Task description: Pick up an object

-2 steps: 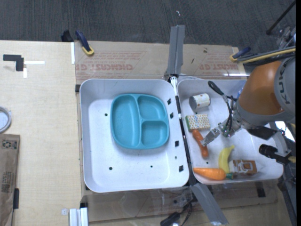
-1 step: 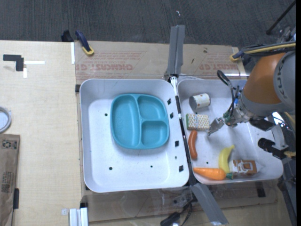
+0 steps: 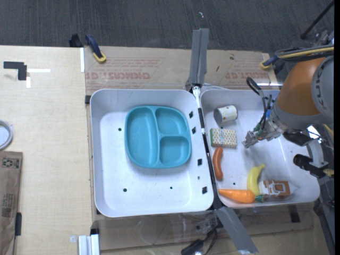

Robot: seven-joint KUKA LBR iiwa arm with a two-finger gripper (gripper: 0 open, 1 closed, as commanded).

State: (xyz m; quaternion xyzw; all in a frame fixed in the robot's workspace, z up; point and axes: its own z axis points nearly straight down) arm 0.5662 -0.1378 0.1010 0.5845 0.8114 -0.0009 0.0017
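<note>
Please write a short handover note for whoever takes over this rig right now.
Claw: low over the right bin, nothing visibly held.
Right bin: cup, sponge, sausage, carrot, banana, small carton.
Left bin: blue divided plate.
Done: nothing picked yet.
Left: grasp and lift one object; the sponge and cup lie nearest.

You're getting bright, even overhead light with soft shadows. The white bins run near overexposed, with mild glare on the teal divided plate. Focus is fair; small items right look slightly soft.
</note>
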